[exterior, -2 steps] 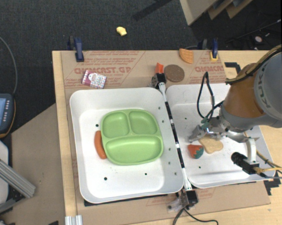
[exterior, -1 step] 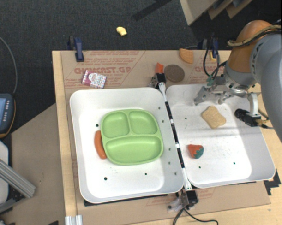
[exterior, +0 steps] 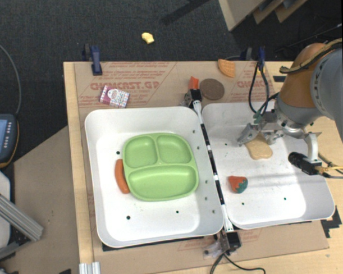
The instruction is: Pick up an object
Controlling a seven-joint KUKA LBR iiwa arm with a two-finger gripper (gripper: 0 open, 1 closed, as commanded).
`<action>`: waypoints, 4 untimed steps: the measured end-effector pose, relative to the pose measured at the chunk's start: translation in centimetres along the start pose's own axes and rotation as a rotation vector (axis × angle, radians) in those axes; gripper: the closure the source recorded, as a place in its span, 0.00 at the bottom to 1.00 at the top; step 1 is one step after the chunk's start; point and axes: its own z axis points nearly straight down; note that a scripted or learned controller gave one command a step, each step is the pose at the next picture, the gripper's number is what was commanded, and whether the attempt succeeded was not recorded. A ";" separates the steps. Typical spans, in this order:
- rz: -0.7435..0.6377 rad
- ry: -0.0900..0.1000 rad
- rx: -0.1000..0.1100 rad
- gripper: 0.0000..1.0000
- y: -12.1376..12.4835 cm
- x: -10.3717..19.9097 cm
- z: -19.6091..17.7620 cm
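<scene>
In the right bin (exterior: pixel 309 207), a tan, bread-like piece (exterior: pixel 261 152) lies near the back middle. A small red and teal object (exterior: pixel 238 183) rests closer to the front left of that bin. My gripper (exterior: pixel 257 137) hangs just over the back edge of the tan piece, open, with one grey finger (exterior: pixel 246 134) to the piece's left and the other by its top right. Nothing is held between them. The left bin (exterior: pixel 104 136) holds a green divided plate (exterior: pixel 159 166) with an orange, carrot-like stick (exterior: pixel 122 176) lying along its left side.
On the bench behind the bins lie a pink and white packet (exterior: pixel 114 96), a brown disc (exterior: pixel 212 89) and an orange wedge (exterior: pixel 227 67). The ridge between the bins (exterior: pixel 208 155) is left of the gripper. The arm (exterior: pixel 304 89) comes in over the right bin's back right.
</scene>
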 end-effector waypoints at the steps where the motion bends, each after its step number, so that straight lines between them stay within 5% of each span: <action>1: -0.001 -0.001 -0.002 0.00 -1.3 0.1 0.0; 2: 0.000 -0.001 -0.003 0.00 -2.5 -1.0 0.0; 3: -0.001 -0.002 -0.007 1.00 -2.4 -1.0 -1.1; 4: -0.007 -0.004 -0.011 1.00 -0.4 5.4 -0.2</action>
